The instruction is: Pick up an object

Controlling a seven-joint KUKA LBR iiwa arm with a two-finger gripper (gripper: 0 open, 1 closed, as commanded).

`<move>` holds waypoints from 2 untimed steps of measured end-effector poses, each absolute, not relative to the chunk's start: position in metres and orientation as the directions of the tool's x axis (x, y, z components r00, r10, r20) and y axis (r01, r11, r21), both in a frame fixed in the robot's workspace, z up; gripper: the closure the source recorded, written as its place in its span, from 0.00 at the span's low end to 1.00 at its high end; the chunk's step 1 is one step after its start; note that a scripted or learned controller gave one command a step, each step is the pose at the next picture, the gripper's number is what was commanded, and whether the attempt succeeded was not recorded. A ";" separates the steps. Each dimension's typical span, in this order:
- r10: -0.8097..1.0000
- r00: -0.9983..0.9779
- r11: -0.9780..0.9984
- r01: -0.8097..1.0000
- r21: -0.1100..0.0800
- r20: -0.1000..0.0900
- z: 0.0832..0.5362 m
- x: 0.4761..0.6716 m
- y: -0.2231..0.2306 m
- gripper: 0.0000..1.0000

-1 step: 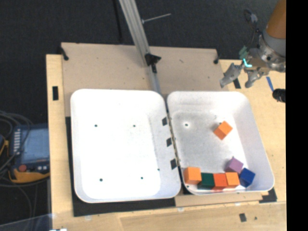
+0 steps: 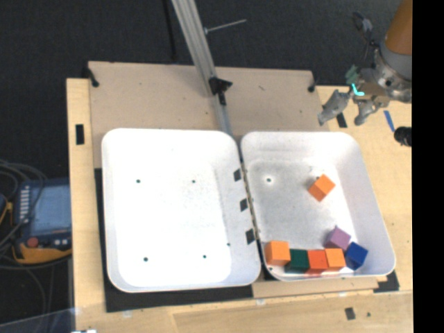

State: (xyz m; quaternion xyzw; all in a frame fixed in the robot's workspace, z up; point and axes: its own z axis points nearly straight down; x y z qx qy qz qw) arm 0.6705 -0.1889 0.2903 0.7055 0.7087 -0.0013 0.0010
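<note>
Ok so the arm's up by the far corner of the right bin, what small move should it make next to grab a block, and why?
Probably swing the gripper, whose fingers look open and hold nothing, toward the camera over the right bin and stop above the lone orange block. That block sits apart from the others, which are crowded along the bin's near wall, so the fingers would have room on both sides.

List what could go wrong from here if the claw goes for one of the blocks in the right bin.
1. Most blocks sit packed along the near wall of the right bin: the green block is wedged between orange ones, so the fingers may find no room beside it.
2. The blue block lies close to the rim, so the claw might strike the wall.
3. The lone orange block sits turned at an angle; a badly aligned grip could push it away.
</note>
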 end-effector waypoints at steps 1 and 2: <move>1.000 -0.007 0.007 1.000 -0.004 -0.001 0.233 0.679 -0.188 0.00; 1.000 -0.004 0.004 1.000 -0.005 -0.002 0.172 0.674 -0.185 0.00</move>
